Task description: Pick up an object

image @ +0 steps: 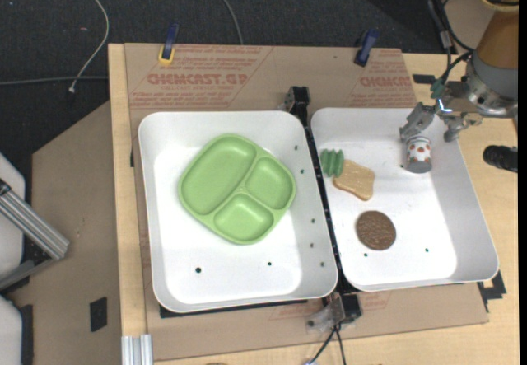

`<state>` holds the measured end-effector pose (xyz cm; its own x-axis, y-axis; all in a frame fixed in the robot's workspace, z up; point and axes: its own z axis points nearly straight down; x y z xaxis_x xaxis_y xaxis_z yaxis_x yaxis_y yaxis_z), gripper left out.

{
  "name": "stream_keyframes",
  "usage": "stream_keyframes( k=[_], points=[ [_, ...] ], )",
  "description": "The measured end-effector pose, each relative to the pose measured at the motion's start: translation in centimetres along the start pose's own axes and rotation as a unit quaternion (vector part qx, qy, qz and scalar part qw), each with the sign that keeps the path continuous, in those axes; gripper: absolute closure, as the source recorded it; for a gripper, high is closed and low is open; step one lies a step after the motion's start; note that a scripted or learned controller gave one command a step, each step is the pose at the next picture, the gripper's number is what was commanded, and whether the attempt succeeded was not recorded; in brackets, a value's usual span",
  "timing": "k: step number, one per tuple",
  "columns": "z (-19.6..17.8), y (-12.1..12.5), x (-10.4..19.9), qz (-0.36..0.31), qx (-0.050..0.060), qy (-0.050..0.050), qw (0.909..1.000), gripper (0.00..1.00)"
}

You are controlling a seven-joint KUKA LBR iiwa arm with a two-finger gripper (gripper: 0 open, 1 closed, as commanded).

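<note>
Over the right bin (473, 215), toward its two o'clock corner, my claw (434, 123) hangs with fingers spread apart, clamped on nothing. Just below it stands a small cup (418, 154), grey with a red mark, touching the bin floor. I judge it light, stiff and a little slick, best pinched across its sides. Toward nine o'clock in this bin lie a green ridged piece (331, 161), a tan toast slice (355, 180) touching it, and a brown round cookie (376, 231) at six. The left bin (165, 264) holds a green divided plate (237, 188).
</note>
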<state>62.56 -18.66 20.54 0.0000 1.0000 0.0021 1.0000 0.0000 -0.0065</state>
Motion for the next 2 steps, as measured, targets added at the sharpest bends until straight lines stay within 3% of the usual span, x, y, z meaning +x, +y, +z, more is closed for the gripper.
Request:
stream_keyframes(
  k=[2],
  points=[
    [8.6, -1.0, 0.4, 0.000, -0.005, -0.001, 1.0000, 0.00]
  ],
)
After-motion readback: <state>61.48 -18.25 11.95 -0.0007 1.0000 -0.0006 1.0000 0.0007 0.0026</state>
